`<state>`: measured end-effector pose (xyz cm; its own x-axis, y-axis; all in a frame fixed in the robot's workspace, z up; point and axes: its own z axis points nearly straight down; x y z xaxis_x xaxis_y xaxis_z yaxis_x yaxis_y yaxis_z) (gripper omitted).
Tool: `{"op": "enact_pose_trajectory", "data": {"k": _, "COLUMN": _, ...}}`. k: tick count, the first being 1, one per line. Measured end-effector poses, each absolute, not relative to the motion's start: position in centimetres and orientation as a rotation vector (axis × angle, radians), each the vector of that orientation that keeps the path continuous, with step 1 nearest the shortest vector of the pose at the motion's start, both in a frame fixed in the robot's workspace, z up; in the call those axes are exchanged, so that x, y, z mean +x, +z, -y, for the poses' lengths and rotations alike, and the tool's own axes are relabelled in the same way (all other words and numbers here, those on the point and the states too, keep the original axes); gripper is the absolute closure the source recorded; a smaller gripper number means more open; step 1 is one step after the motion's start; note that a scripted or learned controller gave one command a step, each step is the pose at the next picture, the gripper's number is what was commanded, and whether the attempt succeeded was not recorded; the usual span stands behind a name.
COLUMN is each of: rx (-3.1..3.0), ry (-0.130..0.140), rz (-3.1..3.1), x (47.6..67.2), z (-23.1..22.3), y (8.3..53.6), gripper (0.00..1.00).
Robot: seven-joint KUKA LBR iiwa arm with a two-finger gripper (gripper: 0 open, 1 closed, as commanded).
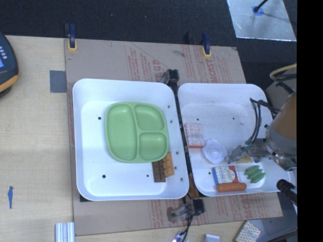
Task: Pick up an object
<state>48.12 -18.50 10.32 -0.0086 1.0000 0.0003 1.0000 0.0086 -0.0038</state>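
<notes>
Pincer (241, 154), grip state indeterminable, hung low in the right bin (222, 92) beside a clear cup (214, 151), apparently positioned for a pick.

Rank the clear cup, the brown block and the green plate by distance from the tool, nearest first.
From the tool in the right bin:
1. Clear cup, right bin, just to its left in the picture.
2. Brown block, left bin, lower right corner.
3. Green plate, left bin, middle.

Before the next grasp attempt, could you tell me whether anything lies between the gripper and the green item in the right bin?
Nothing visible does. The gripper is low in the right bin, and the green item lies just beside it on bare floor.
</notes>
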Motion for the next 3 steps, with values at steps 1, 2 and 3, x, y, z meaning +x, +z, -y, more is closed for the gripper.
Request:
{"op": "enact_pose_trajectory", "data": {"k": 1, "rx": -2.208, "ry": 0.005, "rz": 2.230, "x": 48.1, "z": 18.6, "y": 11.4, "gripper": 1.00}}
{"op": "enact_pose_trajectory", "data": {"k": 2, "rx": -2.206, "ry": 0.007, "rz": 2.232, "x": 48.1, "z": 18.6, "y": 11.3, "gripper": 0.00}}
{"op": "enact_pose_trajectory", "data": {"k": 3, "rx": -2.205, "ry": 0.008, "rz": 2.234, "x": 48.1, "z": 18.7, "y": 12.4, "gripper": 1.00}}
